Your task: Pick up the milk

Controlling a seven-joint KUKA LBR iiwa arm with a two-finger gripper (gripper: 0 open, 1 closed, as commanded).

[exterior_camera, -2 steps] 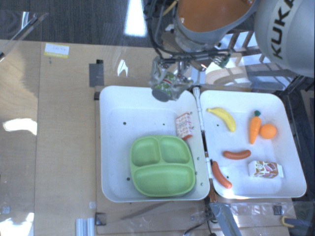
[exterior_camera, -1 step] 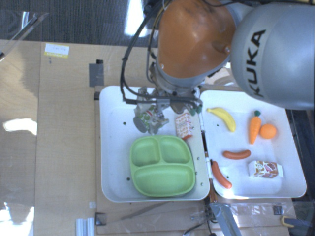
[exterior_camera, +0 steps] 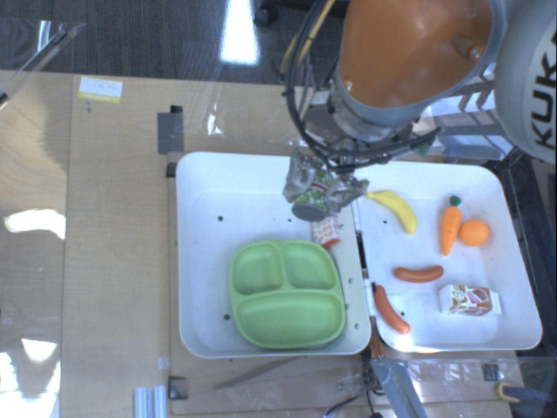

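The milk (exterior_camera: 470,300) is a small white carton with red-brown patches. It lies on its side near the front right of the right bin (exterior_camera: 519,259). My gripper (exterior_camera: 317,195) hangs over the far right corner of the left bin (exterior_camera: 200,233), close to the wall between the bins and well left of the milk. A small red-and-white packet (exterior_camera: 326,231) sits directly under the gripper. I cannot make out whether it is held or resting on the bin floor.
A green divided plate (exterior_camera: 287,296) fills the front of the left bin. The right bin also holds a banana (exterior_camera: 394,208), a carrot (exterior_camera: 449,225), an orange (exterior_camera: 474,232) and two sausages (exterior_camera: 419,273) (exterior_camera: 391,309). The arm's orange band (exterior_camera: 409,33) looms above.
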